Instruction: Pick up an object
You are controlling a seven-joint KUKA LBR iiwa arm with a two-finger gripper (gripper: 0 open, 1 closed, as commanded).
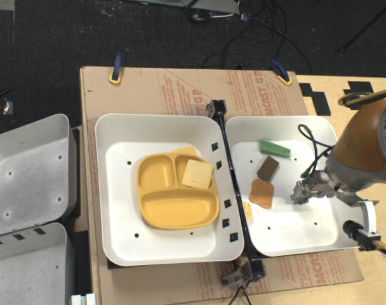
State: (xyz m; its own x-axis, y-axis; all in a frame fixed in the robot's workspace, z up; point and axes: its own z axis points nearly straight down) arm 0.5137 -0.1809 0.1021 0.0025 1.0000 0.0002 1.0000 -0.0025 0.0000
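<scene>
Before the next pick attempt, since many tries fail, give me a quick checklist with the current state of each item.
1. Candidate objects in the right bin: ok. A green block, a brown block and an orange sponge-like piece lie there.
2. Hand over the right bin: ok, it sits to the right of the three pieces.
3. Hand already holding something: cannot tell.
4. Target free of neighbours: not ok. The brown block and orange piece lie close together; whether they touch, cannot tell.
5. Green block apart from the others: ok.
6. Left bin contents: ok. A yellow divided tray holds a pale square piece.
</scene>
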